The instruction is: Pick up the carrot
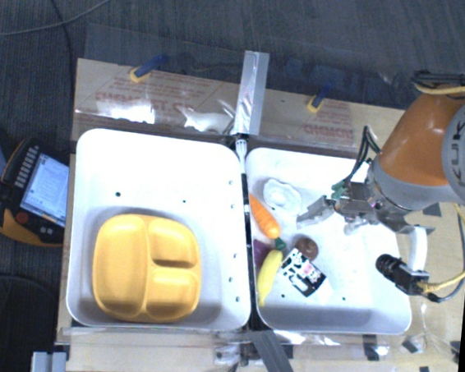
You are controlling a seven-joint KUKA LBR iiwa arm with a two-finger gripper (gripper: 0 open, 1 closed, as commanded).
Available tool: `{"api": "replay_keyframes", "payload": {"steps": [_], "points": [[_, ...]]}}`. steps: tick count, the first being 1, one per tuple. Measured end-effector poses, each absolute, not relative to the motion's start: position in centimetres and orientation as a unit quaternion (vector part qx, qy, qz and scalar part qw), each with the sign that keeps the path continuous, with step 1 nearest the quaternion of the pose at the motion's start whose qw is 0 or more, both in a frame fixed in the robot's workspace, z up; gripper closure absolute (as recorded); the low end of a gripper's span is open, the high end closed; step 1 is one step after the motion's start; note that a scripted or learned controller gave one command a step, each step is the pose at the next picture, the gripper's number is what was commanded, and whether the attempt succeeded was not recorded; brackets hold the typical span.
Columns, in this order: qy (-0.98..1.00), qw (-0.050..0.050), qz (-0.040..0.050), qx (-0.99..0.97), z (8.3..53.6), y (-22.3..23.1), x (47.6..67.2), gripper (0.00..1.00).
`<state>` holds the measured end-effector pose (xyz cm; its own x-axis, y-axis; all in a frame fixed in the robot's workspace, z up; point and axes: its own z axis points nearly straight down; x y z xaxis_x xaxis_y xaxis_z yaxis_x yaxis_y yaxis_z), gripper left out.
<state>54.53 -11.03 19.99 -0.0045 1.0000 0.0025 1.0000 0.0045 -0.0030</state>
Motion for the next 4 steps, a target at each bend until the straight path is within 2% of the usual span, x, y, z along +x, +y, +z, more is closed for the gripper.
{"api": "replay_keyframes", "payload": {"steps": [1,2,3,4], "points": [[-0.736,0.002,0.001,-0.677,18.2,-4.7,56.3,0.0],[-0.736,0.002,0.0008,-0.677,18.3,-4.7,56.3,0.0],[-0.757,0.0,0.0017,-0.653,18.3,-5.5,55.5,0.0],[-0.817,0.001,0.0014,-0.576,18.3,-0.5,55.8,0.0]]}}
